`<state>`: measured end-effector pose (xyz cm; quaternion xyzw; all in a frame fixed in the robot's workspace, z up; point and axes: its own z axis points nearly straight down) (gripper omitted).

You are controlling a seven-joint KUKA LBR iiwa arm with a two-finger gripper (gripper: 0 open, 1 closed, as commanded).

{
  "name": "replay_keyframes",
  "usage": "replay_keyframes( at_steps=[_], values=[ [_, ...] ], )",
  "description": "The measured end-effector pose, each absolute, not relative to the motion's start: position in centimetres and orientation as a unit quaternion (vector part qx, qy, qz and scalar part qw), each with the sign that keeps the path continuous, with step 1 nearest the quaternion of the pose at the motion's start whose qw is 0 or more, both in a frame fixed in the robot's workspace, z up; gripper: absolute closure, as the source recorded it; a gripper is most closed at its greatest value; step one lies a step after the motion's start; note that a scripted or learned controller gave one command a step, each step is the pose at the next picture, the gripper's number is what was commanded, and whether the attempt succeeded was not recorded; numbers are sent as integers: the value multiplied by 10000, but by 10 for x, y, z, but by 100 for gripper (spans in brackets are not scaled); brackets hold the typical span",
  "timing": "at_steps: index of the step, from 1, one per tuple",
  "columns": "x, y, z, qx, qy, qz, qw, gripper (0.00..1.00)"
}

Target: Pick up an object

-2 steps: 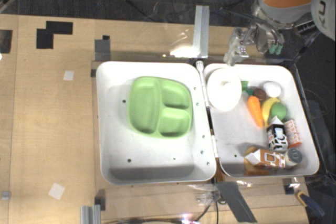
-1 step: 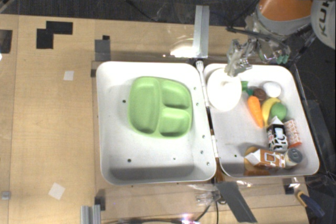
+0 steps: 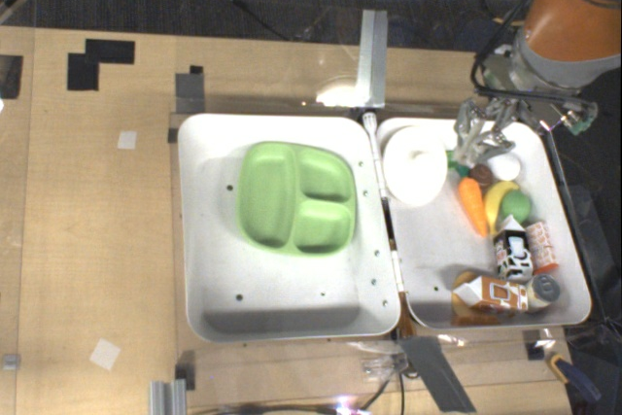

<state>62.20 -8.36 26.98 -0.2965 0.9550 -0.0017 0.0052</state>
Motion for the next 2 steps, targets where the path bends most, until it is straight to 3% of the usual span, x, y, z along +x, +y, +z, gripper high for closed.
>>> replay_keyframes(
  at_steps=[1,2],
  values=[
    [649,-151,275,-3782,9257,-25,49,100],
    [662,-205,273,-5030,8642,-30,49,100]
  ],
)
